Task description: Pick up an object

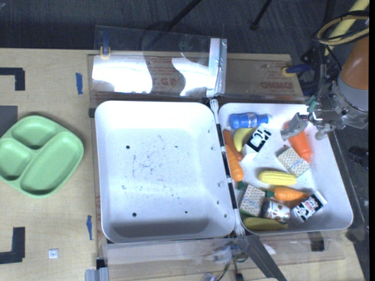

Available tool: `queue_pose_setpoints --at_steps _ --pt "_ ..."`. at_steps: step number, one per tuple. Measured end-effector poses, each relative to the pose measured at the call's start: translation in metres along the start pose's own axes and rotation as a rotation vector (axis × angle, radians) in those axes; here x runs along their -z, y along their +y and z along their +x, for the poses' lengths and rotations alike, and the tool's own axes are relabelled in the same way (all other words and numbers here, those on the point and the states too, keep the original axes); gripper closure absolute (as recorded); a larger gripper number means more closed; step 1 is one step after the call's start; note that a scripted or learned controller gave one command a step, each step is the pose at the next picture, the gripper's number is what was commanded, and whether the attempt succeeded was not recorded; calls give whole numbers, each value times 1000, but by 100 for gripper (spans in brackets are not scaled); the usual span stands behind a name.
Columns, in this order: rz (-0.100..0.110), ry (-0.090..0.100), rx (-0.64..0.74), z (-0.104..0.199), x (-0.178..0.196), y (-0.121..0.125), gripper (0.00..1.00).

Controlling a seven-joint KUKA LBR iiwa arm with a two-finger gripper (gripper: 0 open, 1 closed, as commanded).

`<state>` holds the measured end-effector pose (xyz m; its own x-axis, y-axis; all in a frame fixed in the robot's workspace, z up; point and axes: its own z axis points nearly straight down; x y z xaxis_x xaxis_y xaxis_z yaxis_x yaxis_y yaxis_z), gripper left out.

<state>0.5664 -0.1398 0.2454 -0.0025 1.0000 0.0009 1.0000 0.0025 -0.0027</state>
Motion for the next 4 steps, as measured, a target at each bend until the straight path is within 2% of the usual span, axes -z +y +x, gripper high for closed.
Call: queue_pose_setpoints --at_steps 1,2,3,4 --pt "-4 -2 123 -67 -49 24 0" --pt "-9 6 250 -74 -149 57 0" --pt "-9 0 248 -77 -141 57 100" --pt "-4 -1 94 -4 -57 92 100"
